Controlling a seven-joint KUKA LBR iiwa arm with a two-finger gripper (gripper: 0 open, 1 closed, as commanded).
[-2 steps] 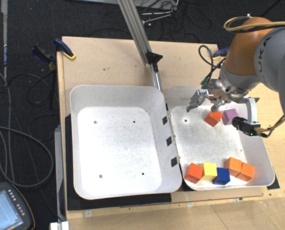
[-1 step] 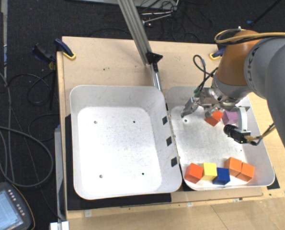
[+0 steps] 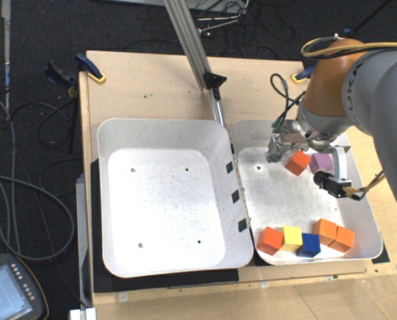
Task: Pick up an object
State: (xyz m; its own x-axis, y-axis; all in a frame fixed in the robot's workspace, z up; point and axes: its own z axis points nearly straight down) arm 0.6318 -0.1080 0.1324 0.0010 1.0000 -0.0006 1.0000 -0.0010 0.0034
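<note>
At the far left of the frame, cables (image 3: 25,179) ran over the dark floor, and a screen (image 3: 8,292) in the lower left corner was cut off by the edge. The left bin (image 3: 111,179) lay on the wooden bench (image 3: 151,79), speckled inside, with a metal pole (image 3: 188,35) slanting down from the top centre to the seam between the bins. The right bin (image 3: 278,192) held a row of blocks along its lower rim: an orange block (image 3: 271,239), a yellow block (image 3: 292,237), a blue block (image 3: 310,245), and two more orange blocks (image 3: 335,234) touching each other. Higher up, right of centre, the gripper (image 3: 286,153) hung over the bin with an orange cube (image 3: 297,162) just below it and a purple block (image 3: 322,162) beside that. The wrist hid the fingers, so whether they gripped the cube could not be told. The arm (image 3: 358,79) was cut off at the right edge.
</note>
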